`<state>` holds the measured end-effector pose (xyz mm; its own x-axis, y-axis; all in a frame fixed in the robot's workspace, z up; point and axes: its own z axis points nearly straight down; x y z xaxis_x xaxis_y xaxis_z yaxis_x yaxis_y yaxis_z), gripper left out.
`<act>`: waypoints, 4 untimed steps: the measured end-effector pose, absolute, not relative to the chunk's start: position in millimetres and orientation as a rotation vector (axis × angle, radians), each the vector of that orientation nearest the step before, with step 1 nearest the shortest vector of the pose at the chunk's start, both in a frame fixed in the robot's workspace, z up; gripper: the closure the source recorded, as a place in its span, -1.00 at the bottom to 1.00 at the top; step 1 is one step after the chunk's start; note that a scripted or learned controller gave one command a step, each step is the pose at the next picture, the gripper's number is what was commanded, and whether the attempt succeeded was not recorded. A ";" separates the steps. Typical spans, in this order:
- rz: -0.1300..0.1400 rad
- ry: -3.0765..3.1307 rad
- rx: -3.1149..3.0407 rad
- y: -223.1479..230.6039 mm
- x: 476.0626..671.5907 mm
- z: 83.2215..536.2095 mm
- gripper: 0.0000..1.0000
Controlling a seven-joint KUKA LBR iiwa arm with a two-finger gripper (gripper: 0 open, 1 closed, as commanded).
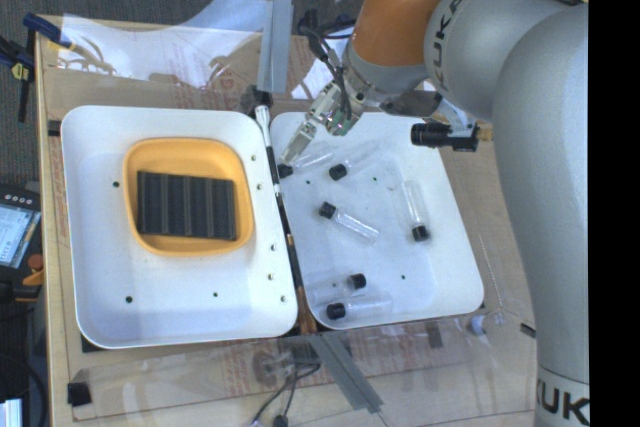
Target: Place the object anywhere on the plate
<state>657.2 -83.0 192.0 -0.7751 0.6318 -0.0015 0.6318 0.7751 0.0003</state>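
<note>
The grey arm [520, 115] reaches in from the right and fills much of the upper right of the view, its orange band [400, 10] sitting just above the wrist. From there the wrist slants down and to the left, bringing the gripper [298, 151] over the upper left corner of the right bin [460, 265], close to the ridge where the two bins meet. The slender fingers [305, 137] look drawn near together and point down toward the bin floor; nothing can be made out between them, though their tips are small and pale against the white plastic, so the exact gap cannot be told. Several clear vials with black caps lie scattered in the right bin: one [348, 219] near the middle, lying at a slant, one [414, 210] toward the right side, one [322, 157] just beside the fingertips, and two [350, 303] near the bottom edge. In the left bin [100, 305] rests the yellow plate [190, 160], with a dark ribbed insert [188, 205] lying in its middle, well apart from the gripper.
</note>
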 end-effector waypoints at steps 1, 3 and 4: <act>0.000 2.982 0.976 -101.9 646.6 213.1 -1.00; -0.001 3.088 0.591 -62.0 640.4 225.5 -1.00; -0.001 3.071 0.657 -40.5 628.3 248.8 -1.00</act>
<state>628.3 -40.5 248.8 -0.9124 0.4094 -0.0014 0.4094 0.9124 -0.0005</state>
